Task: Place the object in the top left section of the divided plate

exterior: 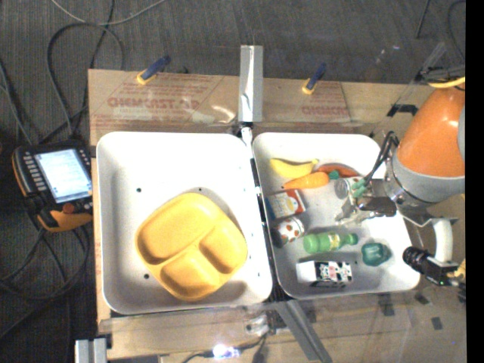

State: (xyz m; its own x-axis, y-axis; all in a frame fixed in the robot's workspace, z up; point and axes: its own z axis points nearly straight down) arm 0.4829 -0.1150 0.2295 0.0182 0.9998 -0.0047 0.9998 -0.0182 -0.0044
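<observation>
We see the pincer [354, 203] just right of the carrot [306, 181] (whether it grips anything, we cannot tell).

The arm [431, 146] is cut off by the right edge, so only its orange band and grey wrist show. The gripper [355, 203] is small and dark against the right bin [393, 278], and its fingers blur into cables and clutter. A red thing [340, 169] lies partly hidden behind the carrot [306, 181]. The label on the small carton [325, 271] is too small to read. The pendant [53, 176] screen is washed out.
</observation>
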